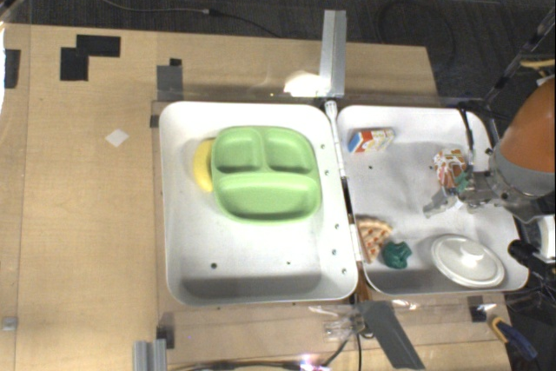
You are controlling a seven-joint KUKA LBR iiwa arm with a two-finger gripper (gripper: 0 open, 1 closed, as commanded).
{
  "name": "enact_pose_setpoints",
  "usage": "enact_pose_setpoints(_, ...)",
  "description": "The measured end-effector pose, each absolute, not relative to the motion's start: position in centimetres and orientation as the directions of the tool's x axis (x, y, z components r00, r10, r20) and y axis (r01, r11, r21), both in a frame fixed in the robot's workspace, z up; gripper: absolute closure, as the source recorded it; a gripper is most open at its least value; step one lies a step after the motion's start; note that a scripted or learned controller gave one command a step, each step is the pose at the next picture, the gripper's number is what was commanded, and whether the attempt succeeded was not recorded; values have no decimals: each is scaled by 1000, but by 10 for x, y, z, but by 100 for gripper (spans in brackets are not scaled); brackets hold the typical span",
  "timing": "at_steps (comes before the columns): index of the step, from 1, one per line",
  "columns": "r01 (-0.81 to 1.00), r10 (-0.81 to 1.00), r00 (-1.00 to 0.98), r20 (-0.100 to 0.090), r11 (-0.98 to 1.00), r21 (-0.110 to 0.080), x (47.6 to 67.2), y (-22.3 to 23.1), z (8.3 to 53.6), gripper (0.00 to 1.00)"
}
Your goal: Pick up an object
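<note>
In the right bin [408,178] my gripper [445,197] hangs low over the floor, reaching in from the right. Just above it in the view lies a small patterned packet [449,166], close to the gripper's tip. A red, white and blue carton [369,139] rests at the bin's far left. A pizza-slice toy [373,234] and a dark green lump [397,255] lie at the near left. At the near right sits a white round bowl [467,261]. Nothing can be seen held by the gripper.
The left bin [187,256] holds a green divided plate [264,171] with a yellow object [201,166] poking out from under its left side. A metal post [334,52] stands behind the wall between the bins. The arm's orange band [532,135] hangs over the right bin's right edge.
</note>
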State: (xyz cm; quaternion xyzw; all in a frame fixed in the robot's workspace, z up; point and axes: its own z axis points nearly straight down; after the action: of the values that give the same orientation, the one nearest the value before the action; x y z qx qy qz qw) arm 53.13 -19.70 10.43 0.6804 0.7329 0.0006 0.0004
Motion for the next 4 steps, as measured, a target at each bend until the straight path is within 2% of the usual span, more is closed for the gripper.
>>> enact_pose_setpoints(1,988,988,-153,0,153,1,536,-192,107,0)
enact_pose_setpoints(2,968,968,-252,-1,252,3,568,-206,167,0)
enact_pose_setpoints(3,986,986,-168,-1,168,2,530,-207,232,0)
enact_pose_setpoints(4,983,983,183,0,-183,-1,573,-194,169,0)
